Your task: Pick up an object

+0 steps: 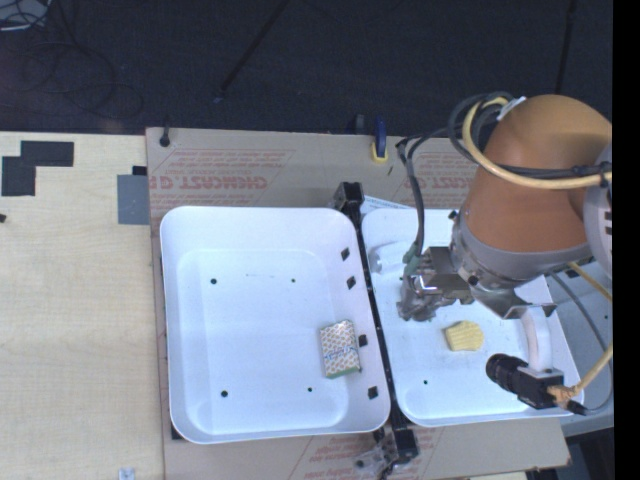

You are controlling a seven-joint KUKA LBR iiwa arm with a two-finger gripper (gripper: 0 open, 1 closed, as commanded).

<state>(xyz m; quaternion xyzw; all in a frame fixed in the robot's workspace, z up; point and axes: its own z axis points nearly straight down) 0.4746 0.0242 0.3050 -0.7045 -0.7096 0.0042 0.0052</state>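
A small yellow wedge-like piece (463, 337) lies on the floor of the right bin (440, 403), near its middle. My gripper (418, 300) hangs low over the left part of that bin, just up and to the left of the yellow piece, with a short gap between them. In the left bin (200, 268) a small flat block (340, 349) with a speckled green and white pattern rests near the right wall, towards the front. Nothing shows in the gripper's grasp.
A black divider (362, 298) with clips runs between the two bins. The arm's large orange-brown body (530, 183) covers the back right of the right bin. The bins sit on a cardboard sheet (250, 163) atop a pale wooden bench.
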